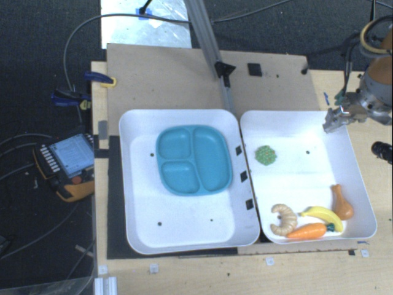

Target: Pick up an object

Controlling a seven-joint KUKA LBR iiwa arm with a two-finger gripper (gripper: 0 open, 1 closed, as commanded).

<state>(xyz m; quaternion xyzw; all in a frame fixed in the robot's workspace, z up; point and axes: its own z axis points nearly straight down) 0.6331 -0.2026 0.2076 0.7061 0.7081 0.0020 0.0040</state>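
camera view, toy food (307, 220) well apart from jaws (334, 120)

We see a brown tabletop (166, 72) bearing two shallow white bins touching side by side: the left bin (184, 226) and the right bin (307, 177). Small black clips (255, 70) lie near its far edge.

**Arm at the upper right, end effector held high**

The arm (377, 72) enters from the right edge of the camera view, its grey body topped by an orange band near the upper right corner. Below the band the wrist narrows to a metallic end effector (336, 118) — pointing left and slightly down. Its tip is small and blurred — the state of the grip cannot be made out.
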